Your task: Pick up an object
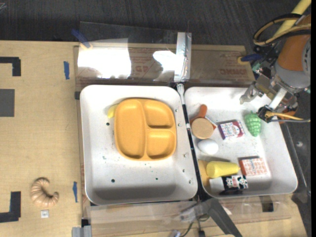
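My gripper (263, 100) hangs over the far right corner of the right bin (286, 154), its fingers open with nothing between them. Just below it in the view lies a green knobbly object (253, 124). Further left in that bin are a small purple-and-white box (230, 129), a round wooden piece with an orange handle (201, 126) and a white egg (208, 146). Nearer the front lie a red-and-white box (254, 167), a yellow object (221, 169) and a black-and-white carton (234, 182).
The left bin (94, 147) holds an orange compartment tray (145, 128). A tan curled object (44, 191) lies on the bench at the left. A clear panel (133, 58) stands behind the bins. Cables (276, 28) loop above the wrist.
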Controlling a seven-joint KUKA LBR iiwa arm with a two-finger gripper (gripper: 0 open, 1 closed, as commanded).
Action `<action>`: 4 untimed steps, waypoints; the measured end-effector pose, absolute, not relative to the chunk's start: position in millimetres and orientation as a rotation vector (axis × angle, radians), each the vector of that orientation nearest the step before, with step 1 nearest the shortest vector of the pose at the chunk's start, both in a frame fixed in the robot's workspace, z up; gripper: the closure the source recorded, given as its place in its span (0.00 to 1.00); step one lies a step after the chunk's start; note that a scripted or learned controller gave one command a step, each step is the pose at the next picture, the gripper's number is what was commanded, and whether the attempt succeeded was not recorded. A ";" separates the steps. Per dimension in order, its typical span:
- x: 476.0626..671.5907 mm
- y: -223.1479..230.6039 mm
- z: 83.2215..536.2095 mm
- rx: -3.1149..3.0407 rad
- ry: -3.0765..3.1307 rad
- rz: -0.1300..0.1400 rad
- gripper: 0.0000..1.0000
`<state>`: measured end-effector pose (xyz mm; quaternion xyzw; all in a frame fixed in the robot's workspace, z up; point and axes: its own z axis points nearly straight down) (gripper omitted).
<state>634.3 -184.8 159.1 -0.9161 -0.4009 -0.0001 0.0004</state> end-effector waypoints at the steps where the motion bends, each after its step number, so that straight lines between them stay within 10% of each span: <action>1: 546.7 -182.4 94.2 -3.061 -0.732 -0.031 0.00; 2: 589.4 -165.7 198.6 -3.066 -0.687 -0.009 0.00; 3: 539.2 -193.0 85.6 -3.114 -0.404 -0.002 0.00; 4: 617.8 -146.3 178.8 -3.090 -0.562 -0.006 0.00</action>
